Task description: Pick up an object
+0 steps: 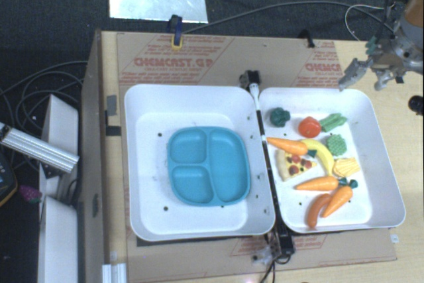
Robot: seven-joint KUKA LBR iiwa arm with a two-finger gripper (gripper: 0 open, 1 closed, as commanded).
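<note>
Three carrots (287,144) lie roughly left-right, leafy tips rightward | claw (368,75) apart, above right bin (384,162)

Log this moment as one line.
gripper: above right bin's far edge, holding nothing | food toys: in right bin | blue tray: in left bin

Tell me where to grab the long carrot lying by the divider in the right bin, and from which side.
Take the long carrot at mid-length, coming straight down from above with the end effector closing across its narrow width. It lies flat, tip toward the divider and thick end near the banana. The middle looks clearest; the pizza slice sits close below, so a side approach seems crowded.
</note>
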